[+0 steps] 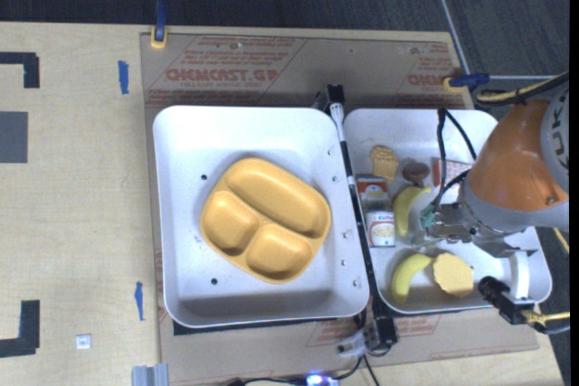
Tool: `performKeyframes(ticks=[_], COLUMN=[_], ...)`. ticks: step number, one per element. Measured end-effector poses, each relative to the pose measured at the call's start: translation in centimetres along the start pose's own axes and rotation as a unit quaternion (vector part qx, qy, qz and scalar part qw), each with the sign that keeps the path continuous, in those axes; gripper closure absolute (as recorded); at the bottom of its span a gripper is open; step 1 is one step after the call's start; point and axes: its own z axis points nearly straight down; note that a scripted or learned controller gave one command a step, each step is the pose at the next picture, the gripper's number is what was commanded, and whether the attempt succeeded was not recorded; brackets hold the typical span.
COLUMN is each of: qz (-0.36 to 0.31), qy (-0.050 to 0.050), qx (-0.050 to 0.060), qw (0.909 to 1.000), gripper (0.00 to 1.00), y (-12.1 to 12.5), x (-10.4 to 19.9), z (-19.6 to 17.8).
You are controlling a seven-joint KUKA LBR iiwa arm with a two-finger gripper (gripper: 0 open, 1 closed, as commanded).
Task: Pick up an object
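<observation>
Bench, two white bins: left bin [172, 194] holds a yellow tray [264, 217]; arm [520, 172] low over right bin [534, 280], gripper [432, 221] state untellable, beside bananas [409, 271] mid-bin; step: reach; next: seat fingers, close, lift.

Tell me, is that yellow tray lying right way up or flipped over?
Flipped over: the yellow tray shows three bulging humps, not hollows, in the left bin.

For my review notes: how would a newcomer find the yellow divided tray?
Look at the two white bins side by side and take the left bin. The yellow tray lies near its middle, set at a slant. It has three hollows and is the one large thing there, while the right bin holds small food items under the gripper.
</observation>
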Motion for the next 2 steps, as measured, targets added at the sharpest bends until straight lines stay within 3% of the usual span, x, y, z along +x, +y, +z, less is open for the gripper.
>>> performKeyframes(ticks=[1, 2], qz=[0.001, 0.004], qy=[-0.002, -0.005], qx=[-0.001, -0.003], qw=[1.0000, 1.0000], gripper=[0.00, 0.00], y=[0.0, -0.4], x=[-0.2, 0.2], z=[-0.1, 1.4])
